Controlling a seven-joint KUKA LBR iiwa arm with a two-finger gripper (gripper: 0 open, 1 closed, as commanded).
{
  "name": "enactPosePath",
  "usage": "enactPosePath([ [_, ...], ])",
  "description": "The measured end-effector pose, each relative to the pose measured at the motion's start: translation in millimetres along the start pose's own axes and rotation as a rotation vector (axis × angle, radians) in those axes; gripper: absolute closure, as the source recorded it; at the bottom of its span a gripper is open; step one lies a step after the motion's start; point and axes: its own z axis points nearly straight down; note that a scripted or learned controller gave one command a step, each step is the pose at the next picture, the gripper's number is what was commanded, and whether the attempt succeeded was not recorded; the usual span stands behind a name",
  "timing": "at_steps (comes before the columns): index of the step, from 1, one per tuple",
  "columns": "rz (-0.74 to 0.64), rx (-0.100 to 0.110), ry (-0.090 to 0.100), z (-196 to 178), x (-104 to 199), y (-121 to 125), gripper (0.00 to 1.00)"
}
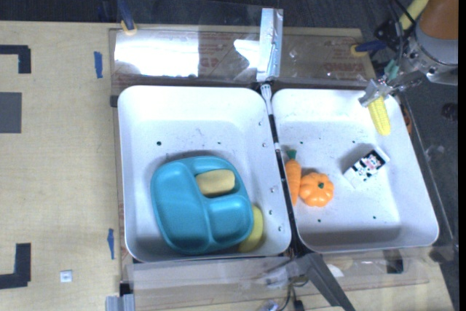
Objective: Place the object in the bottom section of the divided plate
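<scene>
On the pale wooden bench [58,156], the left bin [145,113] holds a blue plate [191,215] with a yellow piece [217,182]. The right bin [415,222] holds a pumpkin [317,189] and carrot [293,177]. The gripper [376,96] pinches a corn cob [380,116].

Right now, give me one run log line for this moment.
gripper: over right bin's far corner | corn: hanging from fingers | divided plate: left bin, yellow item in top section

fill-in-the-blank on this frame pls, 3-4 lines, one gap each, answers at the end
1. The blue divided plate lies in the ____ bin.
2. The orange pumpkin lies in the right bin beside a ____.
3. The hand is at the right bin's far edge, just above a yellow ____.
4. A pale yellow item lies in one of the plate's ____.

Answers: left; carrot; corn cob; sections
</scene>
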Motion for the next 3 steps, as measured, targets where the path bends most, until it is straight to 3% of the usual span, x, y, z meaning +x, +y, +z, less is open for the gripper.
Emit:
enactPosePath([
  [1,-0.275,0.002,0.004,19.8,81.9,39.0,1.00],
  [2,-0.570,0.001,0.003,21.8,100.0,23.6,1.00],
  [3,-0.673,0.000,0.003,22.0,178.9,-8.6,1.00],
])
